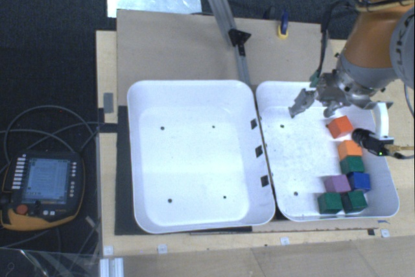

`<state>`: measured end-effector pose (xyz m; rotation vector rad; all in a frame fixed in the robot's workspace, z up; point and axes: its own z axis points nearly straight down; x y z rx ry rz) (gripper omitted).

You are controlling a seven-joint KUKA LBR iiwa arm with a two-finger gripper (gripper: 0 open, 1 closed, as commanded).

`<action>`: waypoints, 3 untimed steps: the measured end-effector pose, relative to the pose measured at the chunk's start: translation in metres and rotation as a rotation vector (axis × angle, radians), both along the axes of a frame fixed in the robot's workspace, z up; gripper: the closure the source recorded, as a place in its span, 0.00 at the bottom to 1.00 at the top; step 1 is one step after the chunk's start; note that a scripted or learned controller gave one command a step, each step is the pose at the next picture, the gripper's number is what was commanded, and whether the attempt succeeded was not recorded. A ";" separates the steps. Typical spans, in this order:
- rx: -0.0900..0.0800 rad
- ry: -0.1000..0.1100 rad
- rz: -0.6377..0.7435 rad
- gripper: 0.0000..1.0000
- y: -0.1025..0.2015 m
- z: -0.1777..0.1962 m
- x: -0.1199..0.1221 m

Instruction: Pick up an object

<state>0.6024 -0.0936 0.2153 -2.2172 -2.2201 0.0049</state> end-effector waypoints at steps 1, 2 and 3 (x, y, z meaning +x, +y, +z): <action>0.000 -0.001 0.002 0.00 0.007 -0.054 0.007; -0.001 -0.002 0.001 0.00 0.002 -0.098 0.011; 0.000 -0.009 0.003 1.00 0.002 -0.084 0.013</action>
